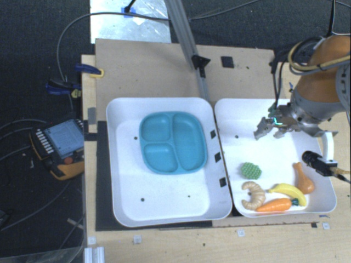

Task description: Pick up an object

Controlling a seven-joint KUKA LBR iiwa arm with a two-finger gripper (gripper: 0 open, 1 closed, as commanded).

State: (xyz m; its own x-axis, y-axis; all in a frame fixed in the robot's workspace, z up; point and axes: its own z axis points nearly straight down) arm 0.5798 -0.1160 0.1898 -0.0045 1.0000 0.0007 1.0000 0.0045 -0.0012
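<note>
My gripper [272, 128] hangs over the upper middle of the right bin [236, 114], open, with nothing between its fingers. The toy foods lie below it at the bin's front: a green bumpy ball [251, 170], a beige curled pastry [252, 195], an orange carrot [273, 205], a yellow banana [289, 190] and a brown drumstick [303, 179]. The green ball is the nearest, a short way below and left of the gripper and apart from it.
The left bin [123, 196] holds a blue divided plate [173, 142]. A grey pole [184, 29] slants across the board behind the bins. Cables and a small device [59, 141] lie on the dark floor at left.
</note>
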